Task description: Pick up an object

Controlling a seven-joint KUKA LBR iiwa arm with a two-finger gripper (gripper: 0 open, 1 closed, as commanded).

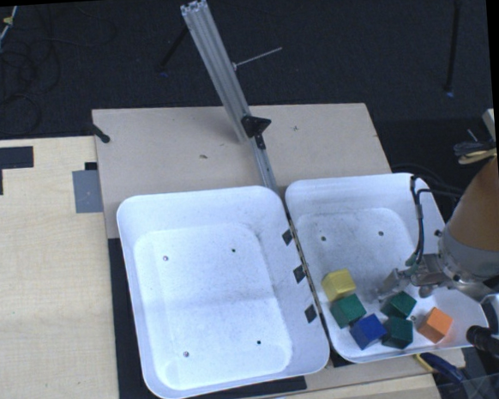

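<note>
1. End effector (395, 284) hung low in right bin (352, 196); whether clenched or released, cannot tell.
2. Cubes clustered beside it: yellow cube (339, 283), green cube (347, 309), blue cube (367, 330), orange cube (435, 323).
3. Left bin (147, 213): shallow, white, speckled.

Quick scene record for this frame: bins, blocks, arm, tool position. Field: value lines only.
left bin: white, shallow
right bin: white, shallow, holds all the blocks in its near half
yellow block: nearest the divider between the bins
green blocks: one below the yellow, one by the tool, one at the near edge
blue block: touching a green one
orange block: near the right wall
arm: enters from the right
tool: low over the blocks, finger state unclear
</note>
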